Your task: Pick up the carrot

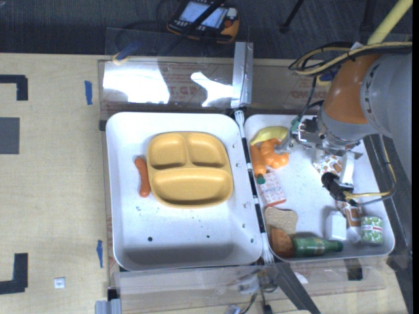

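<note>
At the near edge of the right bin [386, 244] a green bottle [316, 245] lies on its side, with a brown, bun-like piece [281, 241] touching its left end and a slice of bread [282, 219] just behind that. To the right of the bottle stands a small white carton [337, 226], and beside it a green-and-white packet [371, 230] in the near right corner.

In the left bin [124, 227], the near floor carries only a few dark specks. Farther in sits a yellow divided plate [190, 169] with three compartments. The carrot [143, 176] lies flat on the bin floor just beside the plate's left rim, running near to far, well apart from the arm.

Back in the right bin, a small printed card [272, 191] lies against the left wall in the middle. Beyond it sit orange toy pieces [265, 157], and behind those a yellow banana-like shape [269, 135] in the far left corner.

The arm's grey body and orange band [346, 97] reach in over the far right of this bin. The claw [308, 138] hangs just right of the orange pieces and the yellow shape; the view here is cluttered, so I cannot tell how it stands or whether it has hold of anything.

Beyond both bins, a clear plastic sheet [167, 84] lies on the worktop [46, 175], and a handheld control pendant [201, 17] rests on the dark floor past the far edge.
</note>
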`<act>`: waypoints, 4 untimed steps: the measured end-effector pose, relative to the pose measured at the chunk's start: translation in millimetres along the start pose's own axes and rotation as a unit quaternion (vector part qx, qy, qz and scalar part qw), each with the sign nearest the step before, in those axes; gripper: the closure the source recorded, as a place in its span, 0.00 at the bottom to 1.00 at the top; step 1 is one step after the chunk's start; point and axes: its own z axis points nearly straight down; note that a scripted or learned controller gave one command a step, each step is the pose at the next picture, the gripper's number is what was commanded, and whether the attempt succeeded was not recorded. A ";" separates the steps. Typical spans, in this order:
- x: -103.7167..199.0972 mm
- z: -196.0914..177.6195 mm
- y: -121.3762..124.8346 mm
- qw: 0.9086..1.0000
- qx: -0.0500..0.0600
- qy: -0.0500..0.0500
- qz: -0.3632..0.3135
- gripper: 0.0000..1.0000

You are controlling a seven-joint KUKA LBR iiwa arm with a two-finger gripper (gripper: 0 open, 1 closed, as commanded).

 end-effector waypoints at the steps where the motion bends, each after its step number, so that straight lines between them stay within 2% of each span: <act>1: 0.2 0.2 -2.0 1.000 -0.002 0.001 -0.027 0.00; 2: 2.0 1.4 9.5 1.000 0.002 0.001 0.001 0.00; 3: 2.1 1.4 6.1 1.000 0.002 0.002 -0.014 0.00; 4: -0.4 0.9 14.5 0.991 -0.001 0.000 -0.133 0.00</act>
